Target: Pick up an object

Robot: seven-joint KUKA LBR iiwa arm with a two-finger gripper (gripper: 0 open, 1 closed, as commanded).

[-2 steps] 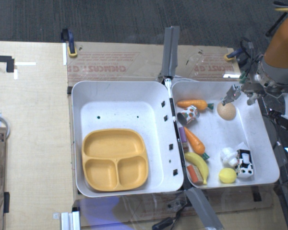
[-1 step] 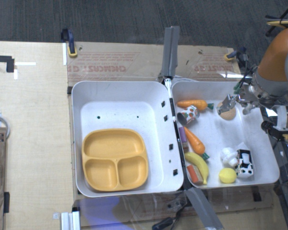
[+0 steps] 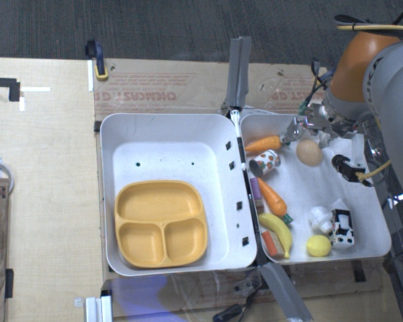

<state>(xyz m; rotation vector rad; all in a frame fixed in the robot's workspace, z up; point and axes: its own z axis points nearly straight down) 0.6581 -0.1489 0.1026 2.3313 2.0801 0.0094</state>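
Several toys lie in your right bin (image 3: 373, 210): nearest, a lemon (image 3: 318, 245) and banana (image 3: 277, 229); farther back, an egg (image 3: 309, 153). Just above it hangs the hand (image 3: 314, 127), grip state untellable. You're likely at the approach; next, lower squarely over the egg.

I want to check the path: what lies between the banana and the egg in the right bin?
In the camera view, a carrot lies between the banana and the egg; the rest is bare bin floor.
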